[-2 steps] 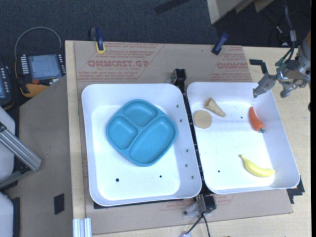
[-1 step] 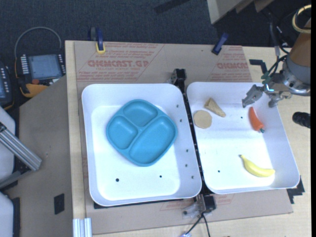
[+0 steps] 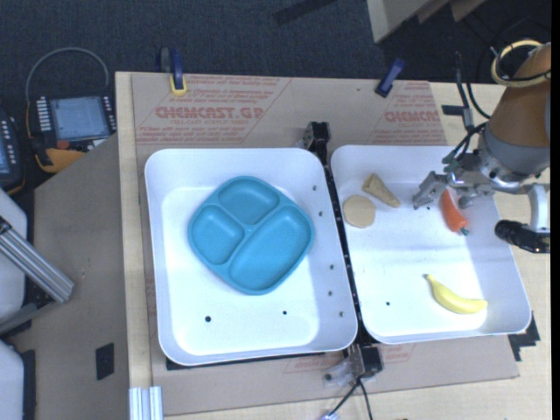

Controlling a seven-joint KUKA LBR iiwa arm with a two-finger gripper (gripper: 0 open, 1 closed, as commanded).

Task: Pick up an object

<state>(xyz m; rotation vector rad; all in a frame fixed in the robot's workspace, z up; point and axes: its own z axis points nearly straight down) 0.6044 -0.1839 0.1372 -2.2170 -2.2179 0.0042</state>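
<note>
The right bin holds an orange carrot-shaped piece near its upper right, a yellow banana toward the front, a round tan biscuit and a tan wedge at the upper left. My gripper hangs over the upper end of the orange piece. Its fingers are spread open, one on each side of that end, and the piece lies on the bin floor.
The left bin carries a blue divided plate. A black divider with clamps runs between the bins. The grey and orange arm comes in over the right bin's far right corner.
</note>
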